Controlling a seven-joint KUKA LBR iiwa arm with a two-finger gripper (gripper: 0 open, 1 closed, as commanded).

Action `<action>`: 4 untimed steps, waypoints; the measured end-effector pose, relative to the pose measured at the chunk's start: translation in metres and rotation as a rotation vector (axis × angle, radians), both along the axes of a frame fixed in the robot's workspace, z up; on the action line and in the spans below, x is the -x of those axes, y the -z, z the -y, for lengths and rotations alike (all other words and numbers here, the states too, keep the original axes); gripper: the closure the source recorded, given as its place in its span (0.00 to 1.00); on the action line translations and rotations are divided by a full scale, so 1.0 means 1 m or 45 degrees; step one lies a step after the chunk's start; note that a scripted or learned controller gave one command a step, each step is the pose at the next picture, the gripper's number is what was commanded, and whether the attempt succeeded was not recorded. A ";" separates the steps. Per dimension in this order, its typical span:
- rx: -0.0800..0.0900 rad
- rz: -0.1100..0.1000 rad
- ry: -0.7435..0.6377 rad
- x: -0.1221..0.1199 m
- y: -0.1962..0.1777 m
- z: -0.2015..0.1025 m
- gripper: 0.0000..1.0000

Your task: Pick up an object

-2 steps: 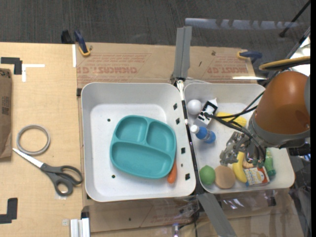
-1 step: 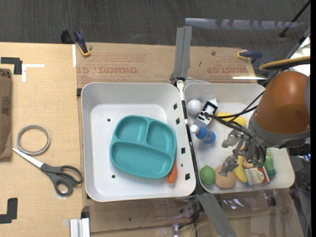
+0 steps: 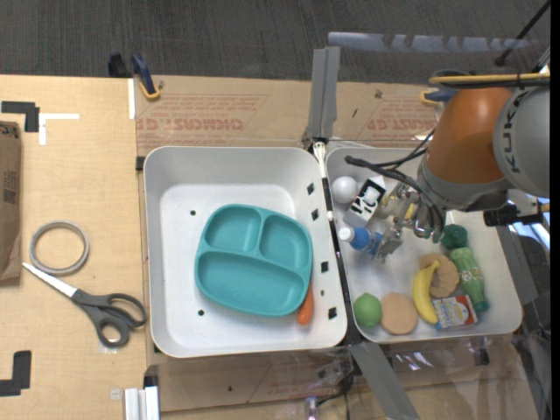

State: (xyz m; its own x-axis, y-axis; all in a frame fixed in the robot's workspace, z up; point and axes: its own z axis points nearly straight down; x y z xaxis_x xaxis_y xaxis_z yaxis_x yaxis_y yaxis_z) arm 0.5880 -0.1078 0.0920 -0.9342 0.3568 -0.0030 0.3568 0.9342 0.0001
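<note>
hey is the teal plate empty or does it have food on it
Empty. All three compartments of the plate show bare teal. The carrot lies beside its rim, on the bin floor.

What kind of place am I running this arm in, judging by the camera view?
Most likely a lab test bench for robot picking. Two white bins sit on cardboard sheeting, one with a teal divided plate, the other with toy food like a banana. Scissors and a tape roll lie alongside.

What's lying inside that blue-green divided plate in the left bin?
The teal divided plate shows bare compartments; a carrot lies just outside its rim. Whatever is beneath the plate is covered.
</note>
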 end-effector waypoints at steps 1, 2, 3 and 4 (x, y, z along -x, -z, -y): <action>0.000 -0.001 -0.009 0.068 0.000 0.043 0.00; 0.001 0.003 -0.012 0.066 -0.010 0.043 1.00; -0.001 -0.002 0.526 0.101 -0.139 0.020 1.00; 0.000 -0.001 0.579 0.031 -0.161 -0.009 1.00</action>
State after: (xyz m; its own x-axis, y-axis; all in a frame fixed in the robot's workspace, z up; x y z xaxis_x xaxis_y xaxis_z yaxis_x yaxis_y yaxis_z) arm 0.5573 -0.0990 0.2526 -0.6828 0.7306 -0.0021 0.7306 0.6828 -0.0001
